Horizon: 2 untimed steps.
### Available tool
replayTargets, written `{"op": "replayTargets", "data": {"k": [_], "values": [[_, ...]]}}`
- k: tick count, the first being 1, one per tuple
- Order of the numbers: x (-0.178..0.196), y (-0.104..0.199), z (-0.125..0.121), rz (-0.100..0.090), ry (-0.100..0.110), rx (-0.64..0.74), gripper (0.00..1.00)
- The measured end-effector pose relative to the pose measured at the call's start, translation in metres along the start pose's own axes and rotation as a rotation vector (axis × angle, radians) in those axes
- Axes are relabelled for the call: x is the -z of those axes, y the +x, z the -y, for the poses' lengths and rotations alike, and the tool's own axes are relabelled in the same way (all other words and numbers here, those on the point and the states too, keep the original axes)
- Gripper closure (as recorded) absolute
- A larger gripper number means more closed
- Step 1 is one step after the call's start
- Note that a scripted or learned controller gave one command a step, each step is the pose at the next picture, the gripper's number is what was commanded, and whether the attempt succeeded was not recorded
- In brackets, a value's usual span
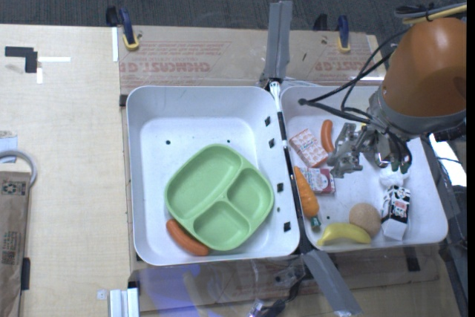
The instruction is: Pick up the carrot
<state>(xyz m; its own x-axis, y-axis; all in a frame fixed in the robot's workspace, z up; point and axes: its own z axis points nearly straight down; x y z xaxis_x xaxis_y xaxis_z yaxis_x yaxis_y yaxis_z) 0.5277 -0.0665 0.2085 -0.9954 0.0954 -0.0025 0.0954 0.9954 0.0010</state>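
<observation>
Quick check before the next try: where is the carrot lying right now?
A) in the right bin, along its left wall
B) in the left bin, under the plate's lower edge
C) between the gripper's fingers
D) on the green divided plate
A: the carrot lies in the right bin against its left wall, just above the banana, apart from the gripper.

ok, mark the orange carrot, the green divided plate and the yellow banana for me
orange carrot (305, 193), camera view, middle of its body by the right bin's left wall
green divided plate (220, 196), camera view, central ridge between its compartments
yellow banana (344, 234), camera view, middle of the curved fruit
</observation>
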Motion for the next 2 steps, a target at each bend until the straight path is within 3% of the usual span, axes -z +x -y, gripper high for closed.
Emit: {"op": "replayTargets", "data": {"k": [1, 2], "values": [[0.027, -0.032, -0.034, 0.001, -0.001, 0.342, 1.0], [0.128, -0.002, -0.09, 0.003, -0.001, 0.428, 1.0]]}}
